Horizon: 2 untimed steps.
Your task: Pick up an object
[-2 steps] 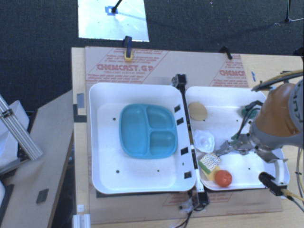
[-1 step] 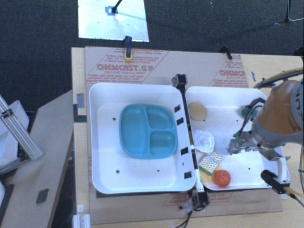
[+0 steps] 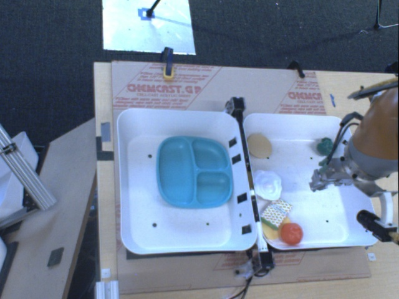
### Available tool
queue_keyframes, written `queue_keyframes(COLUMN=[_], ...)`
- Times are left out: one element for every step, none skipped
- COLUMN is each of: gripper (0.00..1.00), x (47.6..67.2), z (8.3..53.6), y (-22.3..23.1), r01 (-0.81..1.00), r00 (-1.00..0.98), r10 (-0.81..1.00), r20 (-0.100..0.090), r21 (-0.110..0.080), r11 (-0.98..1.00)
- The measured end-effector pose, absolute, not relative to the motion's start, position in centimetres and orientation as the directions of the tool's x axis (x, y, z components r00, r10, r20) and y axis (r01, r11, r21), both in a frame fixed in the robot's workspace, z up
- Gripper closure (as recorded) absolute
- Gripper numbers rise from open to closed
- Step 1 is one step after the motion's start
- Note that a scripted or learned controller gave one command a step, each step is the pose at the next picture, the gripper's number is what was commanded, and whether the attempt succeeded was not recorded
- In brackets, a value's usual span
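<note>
Tomato (image 3: 290, 232) — right bin (image 3: 312, 126); blue tray (image 3: 193, 171) — left bin (image 3: 134, 167).

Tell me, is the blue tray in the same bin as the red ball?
No, the blue tray lies in the left bin, while the red ball lies in the right bin.

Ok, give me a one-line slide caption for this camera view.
Gripper over the right bin, near a green object; blue tray in the left bin.
</note>
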<state>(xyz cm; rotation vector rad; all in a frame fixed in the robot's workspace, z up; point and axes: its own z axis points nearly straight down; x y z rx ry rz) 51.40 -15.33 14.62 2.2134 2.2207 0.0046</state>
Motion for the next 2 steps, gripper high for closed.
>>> queue_keyframes(gripper=[1.00,1.00], x=[51.2,51.4], z=[20.9,25.8], y=[-15.2,-15.2], r01=[1.000,1.000], r00=[-0.004,-0.005], r10=[1.000,1.000], r20=[-0.002,-0.002], r21=[0.008,0.008], r11=[0.004,0.005])
